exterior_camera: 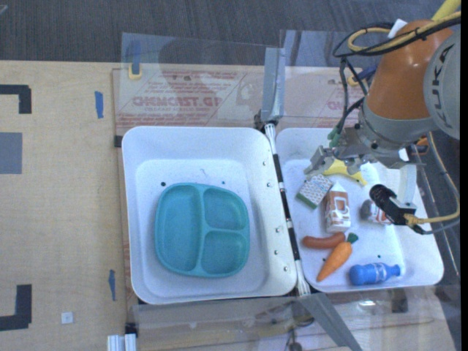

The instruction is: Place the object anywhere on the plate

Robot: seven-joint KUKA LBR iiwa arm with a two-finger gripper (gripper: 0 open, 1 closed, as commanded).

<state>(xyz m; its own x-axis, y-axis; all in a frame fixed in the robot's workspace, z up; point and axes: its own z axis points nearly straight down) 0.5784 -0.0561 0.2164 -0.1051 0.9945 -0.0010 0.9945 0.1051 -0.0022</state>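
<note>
A teal divided plate (202, 229) lies in the left bin (139, 196) with nothing on it. The right bin (433, 265) holds several toy foods: a yellow banana (345, 170), a checkered packet (315, 190), a small carton (337, 209), a red sausage (323, 240), a carrot (335, 260) and a blue bottle (371, 273). My gripper (338, 156) hangs low over the back of the right bin, right above the banana and just behind the checkered packet. The wrist hides its tips, and I see nothing lifted off the bin floor.
A can-like item (371, 212) lies partly under a black cable fitting (387, 199) on the arm. A grey divider wall (281, 196) separates the two bins. A clear panel (197, 93) stands behind the left bin.
</note>
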